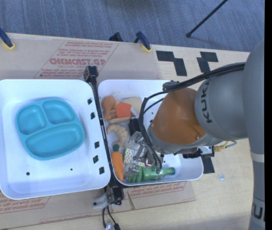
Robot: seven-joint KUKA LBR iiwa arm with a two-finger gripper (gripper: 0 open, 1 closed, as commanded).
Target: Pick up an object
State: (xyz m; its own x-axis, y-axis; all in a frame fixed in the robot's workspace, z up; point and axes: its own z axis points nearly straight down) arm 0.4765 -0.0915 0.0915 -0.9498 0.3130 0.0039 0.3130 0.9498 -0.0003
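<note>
The gripper (140,152) hangs low in the right bin (193,172), down among a green bottle (152,173), a carrot (118,165) and other toys; I cannot tell how it is set. The arm (207,111) covers the bin's right half. The left bin (11,176) holds a blue tray (49,127).

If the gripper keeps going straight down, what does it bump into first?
Probably the green bottle near the orange carrot in the right bin; the gripper sits just above that pile, though depth is hard to judge.
</note>
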